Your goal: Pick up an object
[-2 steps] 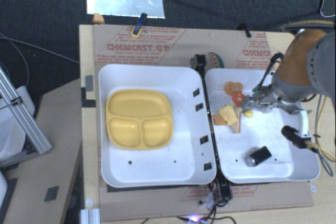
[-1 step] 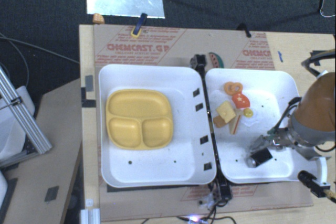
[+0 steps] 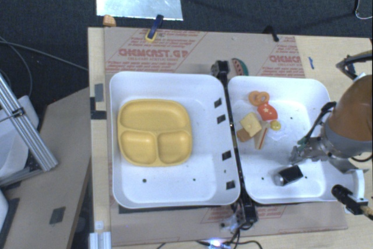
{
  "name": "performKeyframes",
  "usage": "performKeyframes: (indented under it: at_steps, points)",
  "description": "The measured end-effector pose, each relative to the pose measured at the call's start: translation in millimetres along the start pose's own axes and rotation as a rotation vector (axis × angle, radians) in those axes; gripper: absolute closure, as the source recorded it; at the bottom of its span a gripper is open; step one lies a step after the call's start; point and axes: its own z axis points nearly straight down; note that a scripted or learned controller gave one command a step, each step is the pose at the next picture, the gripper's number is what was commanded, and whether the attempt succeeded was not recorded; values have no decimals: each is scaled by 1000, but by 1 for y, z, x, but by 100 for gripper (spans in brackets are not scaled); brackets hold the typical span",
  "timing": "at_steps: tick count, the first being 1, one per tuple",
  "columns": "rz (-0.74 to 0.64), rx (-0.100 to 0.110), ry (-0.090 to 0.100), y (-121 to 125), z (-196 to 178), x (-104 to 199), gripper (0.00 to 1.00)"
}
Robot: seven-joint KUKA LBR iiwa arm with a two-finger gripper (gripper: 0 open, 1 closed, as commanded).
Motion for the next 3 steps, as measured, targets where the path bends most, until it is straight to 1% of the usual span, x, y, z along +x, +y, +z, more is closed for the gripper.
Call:
performKeyframes:
  at_steps: [1, 2, 3]
  points:
    - [-3, 3, 1, -1, 11, 21, 100]
    - [-3, 3, 2, -1, 11, 43, 100]
    - [-14, -12, 4, 12, -120, 144, 100]
